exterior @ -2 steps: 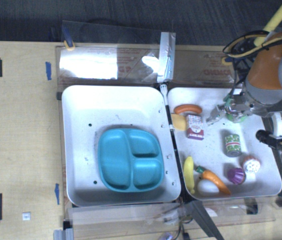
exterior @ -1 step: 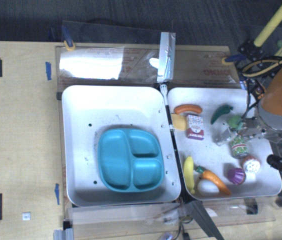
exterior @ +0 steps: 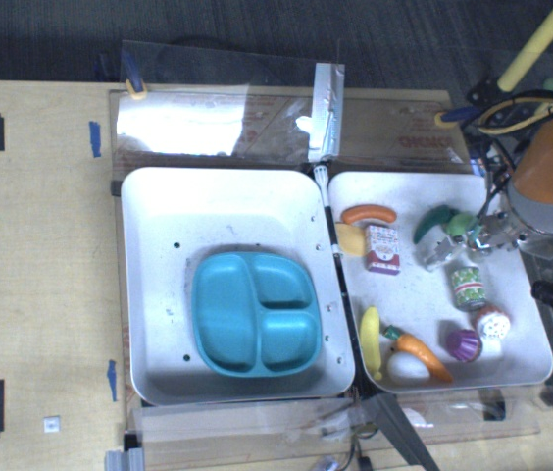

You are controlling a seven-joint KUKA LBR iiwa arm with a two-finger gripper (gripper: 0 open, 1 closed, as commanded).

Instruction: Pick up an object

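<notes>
1. Teal comes first on the left: a divided plate [exterior: 255,312] lies flat in the left bin [exterior: 149,204], toward its front edge; nothing else sits in that bin.
2. Moving right across the divider, the right bin [exterior: 536,361] carries the clutter; a hot dog [exterior: 369,214] and a small red carton [exterior: 382,248] sit near its back left corner, with a yellow block [exterior: 351,239] at the left wall.
3. Front left corner next: a banana [exterior: 370,340], a carrot [exterior: 422,353] and a white egg [exterior: 407,366] bunch together; a purple piece [exterior: 463,343] and a spotted ball [exterior: 493,326] lie just beside them, a small can [exterior: 469,287] behind.
4. Far right now; the gripper [exterior: 473,239] hangs low over the back right corner beside a green toy [exterior: 443,222]; whether the claw is apart or together I cannot tell, and nothing is visibly lifted; my read is the pick is not yet done.
5. Pale wooden bench [exterior: 41,283] underneath, dark carpet behind.
</notes>
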